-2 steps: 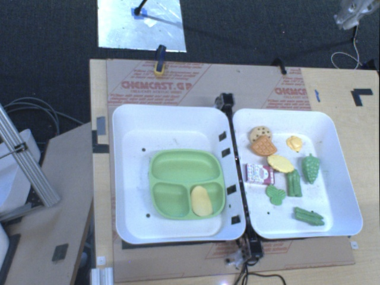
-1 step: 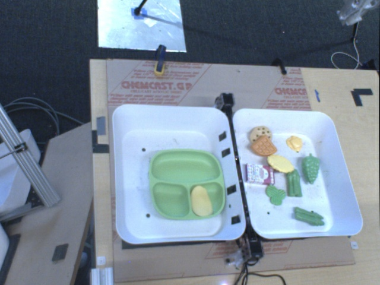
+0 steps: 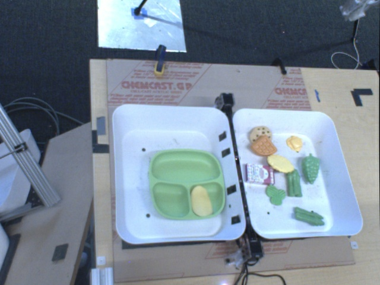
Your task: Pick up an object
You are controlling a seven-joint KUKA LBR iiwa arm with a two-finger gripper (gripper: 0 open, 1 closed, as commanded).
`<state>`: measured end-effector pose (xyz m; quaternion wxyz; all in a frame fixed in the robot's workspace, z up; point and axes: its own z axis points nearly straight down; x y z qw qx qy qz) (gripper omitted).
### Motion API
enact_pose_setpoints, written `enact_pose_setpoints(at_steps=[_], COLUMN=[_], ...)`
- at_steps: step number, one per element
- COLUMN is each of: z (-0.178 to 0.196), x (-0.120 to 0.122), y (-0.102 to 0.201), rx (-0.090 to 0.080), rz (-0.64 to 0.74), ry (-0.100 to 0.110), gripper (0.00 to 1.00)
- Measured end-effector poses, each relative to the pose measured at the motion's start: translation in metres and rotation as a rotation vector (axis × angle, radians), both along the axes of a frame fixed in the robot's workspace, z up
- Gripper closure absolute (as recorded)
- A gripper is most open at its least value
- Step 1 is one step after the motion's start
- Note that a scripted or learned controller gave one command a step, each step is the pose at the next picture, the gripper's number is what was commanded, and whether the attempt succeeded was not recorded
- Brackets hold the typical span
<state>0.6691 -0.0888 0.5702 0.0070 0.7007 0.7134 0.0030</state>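
On the bench, your gripper [image 3: 359, 5] sits far up-right, grip state unclear; the toy food [image 3: 285, 174] lies down-left.

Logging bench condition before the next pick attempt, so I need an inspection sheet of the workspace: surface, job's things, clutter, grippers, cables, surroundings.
Surface: wooden bench with printed protective sheet, bearing left bin and right bin side by side.
Job's things: green divided tray in left bin, yellow oval piece in its lower right compartment; right bin holds toy foods, including cookie, pink carton, green grapes, green pod.
Clutter: yellow clamp at bench's far edge.
Grippers: pale part of arm at top right corner; too blurred to judge.
Cables: white cable top right; wires at near edge.
Surroundings: dark floor, shiny plate beyond bench.
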Motion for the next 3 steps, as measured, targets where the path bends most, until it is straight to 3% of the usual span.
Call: enact_pose_setpoints(at_steps=[1, 2, 3], z=[0.0, 0.012, 0.011], x=[0.0, 0.0, 0.0], y=[0.0, 0.0, 0.0], rx=[0.0, -0.002, -0.002], rz=[0.001, 0.004, 0.006], ry=[0.001, -0.003, -0.003], gripper=[0.0, 1.0, 0.0])
